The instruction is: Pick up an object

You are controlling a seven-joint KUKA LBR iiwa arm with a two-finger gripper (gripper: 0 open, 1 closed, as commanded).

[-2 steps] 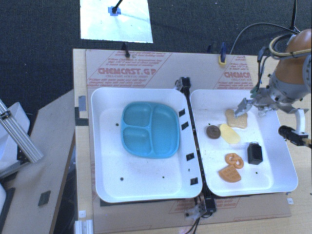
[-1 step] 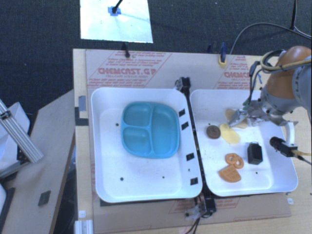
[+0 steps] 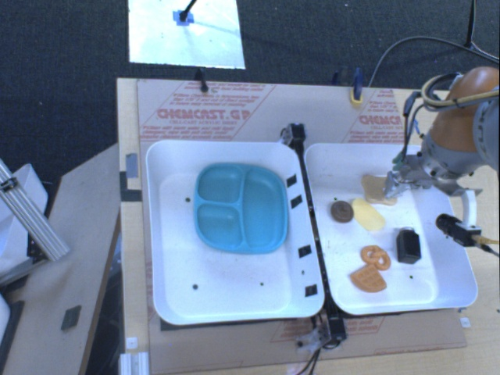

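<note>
Gripper (image 3: 393, 184) down in right bin (image 3: 445, 287), at tan piece (image 3: 375, 187) toward 12 o'clock. Jaws' state: cannot tell. No lift evident; pick judged unfinished.
Count: bins 2; blue divided plate (image 3: 239, 208) 1 in left bin (image 3: 176, 287); right bin's loose items 6.

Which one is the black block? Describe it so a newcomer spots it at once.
Look in the right bin, the one without the blue divided plate. Near that bin's right side, right of the orange pretzel, sits the black block. It is the bin's only dark, boxy item; its neighbours are rounded and brown, yellow or orange.
</note>
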